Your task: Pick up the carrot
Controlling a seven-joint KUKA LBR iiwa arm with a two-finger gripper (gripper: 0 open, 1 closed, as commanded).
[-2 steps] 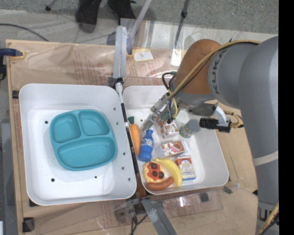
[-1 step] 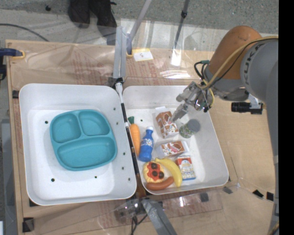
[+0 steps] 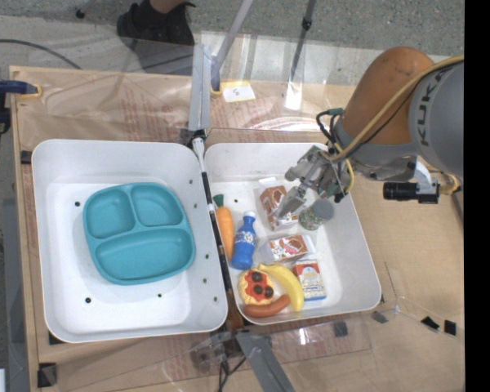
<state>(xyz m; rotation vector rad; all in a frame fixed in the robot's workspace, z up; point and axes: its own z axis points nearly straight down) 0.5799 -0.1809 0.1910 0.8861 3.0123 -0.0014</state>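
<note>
Hugging the right bin's (image 3: 355, 243) left wall, carrot (image 3: 225, 229).

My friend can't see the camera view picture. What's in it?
A robot gripper hovers over the right bin, above food packets and apart from the carrot by the bin's left wall. A blue plate sits in the left bin.

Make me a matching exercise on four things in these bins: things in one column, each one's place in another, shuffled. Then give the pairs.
Things:
1. orange carrot with green top
2. teal three-compartment plate
3. yellow toy banana
4. blue and white bottle

Places:
A. left bin
B. near front edge of right bin
C. along right bin's left wall
D. just right of the carrot

Pairs: 1-C, 2-A, 3-B, 4-D
</note>
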